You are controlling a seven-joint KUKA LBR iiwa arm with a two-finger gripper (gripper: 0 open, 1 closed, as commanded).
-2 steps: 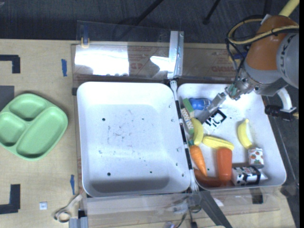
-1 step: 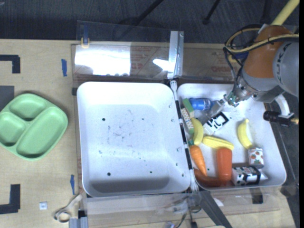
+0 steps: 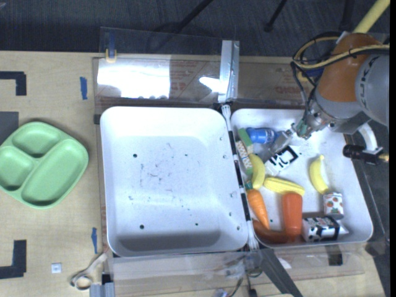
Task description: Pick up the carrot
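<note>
The carrot (image 3: 258, 208) lies along the left wall of the right bin (image 3: 359, 184), orange and tapered, with its tip pointing toward the front. The gripper (image 3: 302, 129) hangs over the bin's back part, up and to the right of the carrot and well apart from it. It sits close to a black and white box (image 3: 283, 158). The grey arm with its orange band (image 3: 340, 79) comes in from the upper right.
Around the carrot lie an orange cylinder (image 3: 292, 214), two bananas (image 3: 318, 175) (image 3: 257, 169), a blue bottle (image 3: 260, 135), a small dotted cube (image 3: 333, 203) and a black and white can (image 3: 322, 228). The left bin (image 3: 111, 166) adjoins. A green divided plate (image 3: 40, 163) rests far left.
</note>
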